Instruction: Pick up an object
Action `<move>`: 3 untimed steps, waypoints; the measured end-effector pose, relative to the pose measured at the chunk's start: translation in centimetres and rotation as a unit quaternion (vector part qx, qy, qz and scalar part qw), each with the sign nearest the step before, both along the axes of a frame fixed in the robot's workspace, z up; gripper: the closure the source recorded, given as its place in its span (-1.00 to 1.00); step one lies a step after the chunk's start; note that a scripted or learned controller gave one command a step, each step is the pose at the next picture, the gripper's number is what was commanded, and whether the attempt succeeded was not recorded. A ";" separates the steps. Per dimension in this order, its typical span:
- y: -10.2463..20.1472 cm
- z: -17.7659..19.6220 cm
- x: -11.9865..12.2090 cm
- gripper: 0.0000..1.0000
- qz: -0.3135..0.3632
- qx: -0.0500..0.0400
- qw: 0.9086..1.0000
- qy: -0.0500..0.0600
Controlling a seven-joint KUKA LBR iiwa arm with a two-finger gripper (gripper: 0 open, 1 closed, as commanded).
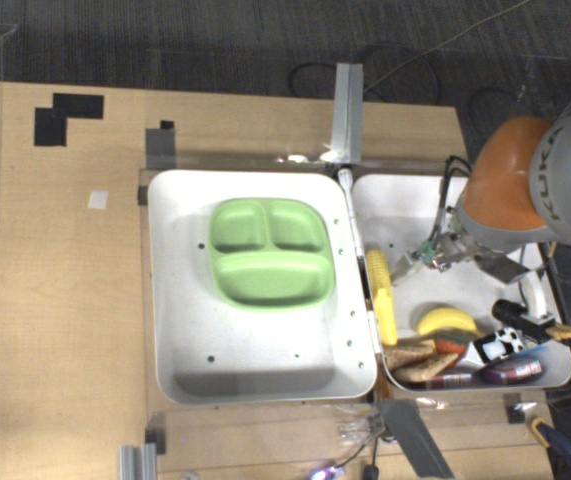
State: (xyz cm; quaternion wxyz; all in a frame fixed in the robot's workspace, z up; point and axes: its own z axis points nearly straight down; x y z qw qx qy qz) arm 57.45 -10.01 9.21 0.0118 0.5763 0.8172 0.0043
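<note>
With gripper [417, 259] state indeterminate, descent near the right bin [405, 193]'s left wall risks missing the corn cob [378, 286].

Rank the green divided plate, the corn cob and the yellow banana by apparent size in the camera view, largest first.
1. Green divided plate, by far the largest.
2. Corn cob, long and narrow along the right bin's left wall.
3. Yellow banana, shorter but thicker; its lower edge is partly hidden by other items, so this gap is uncertain.

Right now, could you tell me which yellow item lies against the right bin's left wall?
The corn, long and straight along that wall; the banana sits mid-bin.
</note>
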 end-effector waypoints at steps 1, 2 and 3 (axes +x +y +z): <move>-0.4 -0.2 3.4 -1.00 -0.037 0.004 0.999 0.005; -0.2 -0.4 7.9 -1.00 -0.072 0.004 0.997 0.006; -5.4 -0.6 9.6 -1.00 0.048 0.011 0.999 0.018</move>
